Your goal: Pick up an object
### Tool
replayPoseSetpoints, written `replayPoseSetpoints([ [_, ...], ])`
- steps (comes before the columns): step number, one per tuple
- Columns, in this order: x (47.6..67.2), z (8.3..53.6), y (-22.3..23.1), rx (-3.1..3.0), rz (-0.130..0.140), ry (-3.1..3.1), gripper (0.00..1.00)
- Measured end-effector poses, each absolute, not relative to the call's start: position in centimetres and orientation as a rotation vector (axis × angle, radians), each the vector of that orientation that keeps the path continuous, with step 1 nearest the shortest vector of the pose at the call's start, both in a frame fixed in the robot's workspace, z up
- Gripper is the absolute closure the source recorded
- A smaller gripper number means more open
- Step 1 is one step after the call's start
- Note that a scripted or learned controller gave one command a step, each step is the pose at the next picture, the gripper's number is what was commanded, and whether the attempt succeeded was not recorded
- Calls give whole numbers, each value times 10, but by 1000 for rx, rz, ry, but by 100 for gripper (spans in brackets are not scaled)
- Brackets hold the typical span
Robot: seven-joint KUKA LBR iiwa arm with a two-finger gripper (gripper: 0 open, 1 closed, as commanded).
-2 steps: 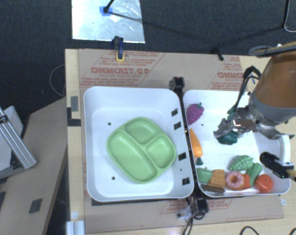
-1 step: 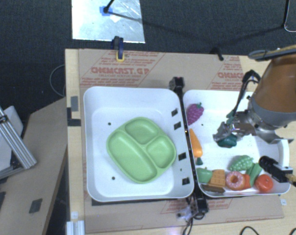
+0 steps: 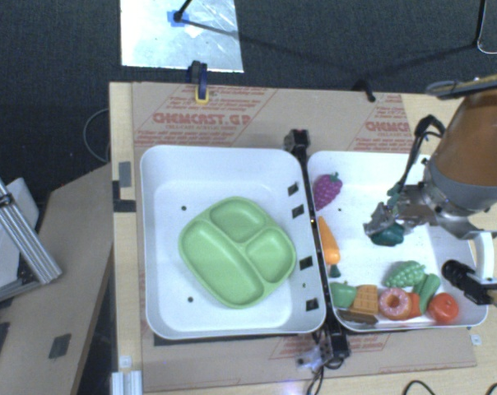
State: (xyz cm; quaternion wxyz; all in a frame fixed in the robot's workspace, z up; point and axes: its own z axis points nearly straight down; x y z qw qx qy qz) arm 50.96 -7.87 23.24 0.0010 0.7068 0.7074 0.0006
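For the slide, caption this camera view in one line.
KUKA gripper poised over a teal object in the right bin; green divided plate in the left.

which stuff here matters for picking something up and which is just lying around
For the job:
claw
dark teal item right under the claw
purple grapes
carrot
donut
tomato
right bin that holds them

Just lying about:
green divided plate
left bin
clamp
foil sheet
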Motion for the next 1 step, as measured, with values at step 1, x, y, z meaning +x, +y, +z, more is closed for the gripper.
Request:
replayPoseSetpoints([
  [1,499,233,-75,2221,1,2223,100],
])
